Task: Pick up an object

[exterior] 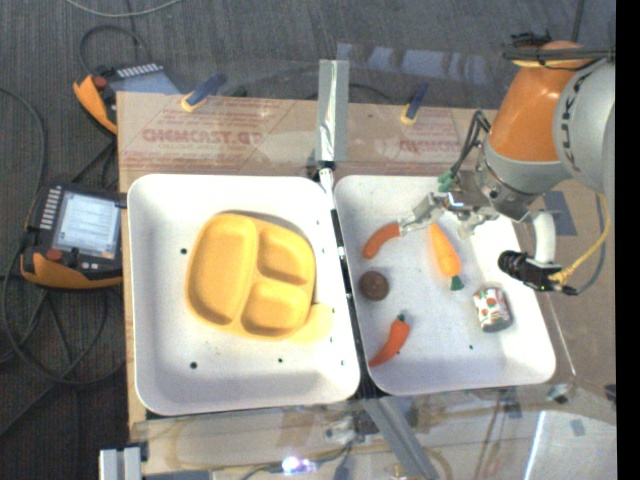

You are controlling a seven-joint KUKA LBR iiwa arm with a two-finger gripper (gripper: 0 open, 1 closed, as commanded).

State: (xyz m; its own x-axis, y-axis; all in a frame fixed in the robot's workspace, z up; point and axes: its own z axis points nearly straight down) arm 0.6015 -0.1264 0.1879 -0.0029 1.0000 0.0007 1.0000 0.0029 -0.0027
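The right bin (pixel 520 363) holds several small objects. An orange carrot (pixel 445 253) with a green tip lies near the middle. A second, curved orange piece (pixel 381 238) lies to its left. A brown ball (pixel 374 285), a red-orange chili (pixel 391 340) and a small can (pixel 491 308) lie around them. My gripper (pixel 447 216) hangs over the bin's far part, just above the upper end of the carrot. It is open, its fingers spread left and right. The left fingertip (pixel 415 220) is close to the curved piece's end. Nothing sits between the fingers.
The left bin (pixel 160 368) holds a yellow divided tray (pixel 255 271). A metal divider (pixel 332 108) runs between the bins at the back. A black cable end (pixel 520 265) hangs by the right bin's right wall. A pendant (pixel 75 233) lies left of the bench.
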